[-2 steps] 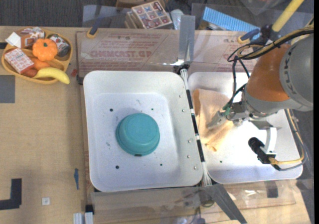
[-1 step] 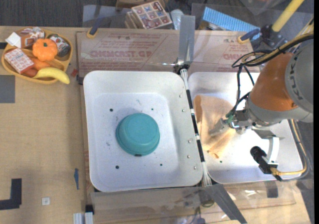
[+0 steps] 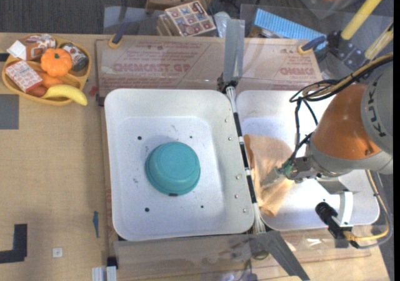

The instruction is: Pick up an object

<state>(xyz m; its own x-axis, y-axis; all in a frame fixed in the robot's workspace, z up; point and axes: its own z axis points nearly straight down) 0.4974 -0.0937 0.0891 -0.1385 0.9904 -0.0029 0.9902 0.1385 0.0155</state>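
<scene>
A teal bowl lies upside down in the middle of the left bin. A tan crumpled cloth lies along the left side of the right bin. The arm with its orange band hangs over the right bin. My gripper is low at the cloth's right part, seemingly touching it. The wrist hides the fingers from this angle.
A yellow dish with toy food, a banana and a small pumpkin sits at the far left on the bench. Cardboard sheets, boxes and cables lie behind the bins. A metal divider separates the two bins.
</scene>
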